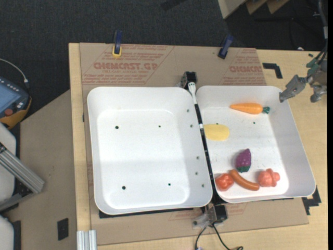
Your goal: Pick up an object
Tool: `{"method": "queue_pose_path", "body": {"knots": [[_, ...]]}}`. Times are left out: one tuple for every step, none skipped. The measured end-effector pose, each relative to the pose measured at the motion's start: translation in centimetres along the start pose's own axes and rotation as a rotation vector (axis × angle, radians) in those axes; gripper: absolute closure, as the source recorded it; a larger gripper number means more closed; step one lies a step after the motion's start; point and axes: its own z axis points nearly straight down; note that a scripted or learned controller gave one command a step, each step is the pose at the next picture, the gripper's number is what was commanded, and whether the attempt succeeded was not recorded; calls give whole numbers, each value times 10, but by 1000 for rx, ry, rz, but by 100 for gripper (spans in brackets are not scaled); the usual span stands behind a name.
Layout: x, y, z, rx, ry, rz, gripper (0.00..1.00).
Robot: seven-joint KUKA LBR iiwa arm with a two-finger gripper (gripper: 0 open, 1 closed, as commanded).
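- A brown cardboard sheet [156,61] lies on the bench over a dark floor, and 2 white bins sit on it side by side.
- The gripper [304,87] hangs at the far right, just past the top right corner of the right bin [291,134]. Its 2 fingers look spread apart, and nothing is between them.
- The nearest toy is the carrot [248,108]. It lies to the left of the fingers and a bit lower in the view. Its long side runs left to right, with the green end pointing at the gripper.
- I think the gripper must go left and down to reach it, and close across its thin side.
- Farther off are a yellow lemon [217,132], a purple eggplant [243,159], a sausage [244,180], a tomato [224,181] and a strawberry [268,177].
- The left bin [140,145] is farthest.
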Motion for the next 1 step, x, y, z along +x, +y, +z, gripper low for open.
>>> {"method": "queue_pose_path", "body": {"knots": [[6, 2, -4, 5, 4, -8, 100]]}}
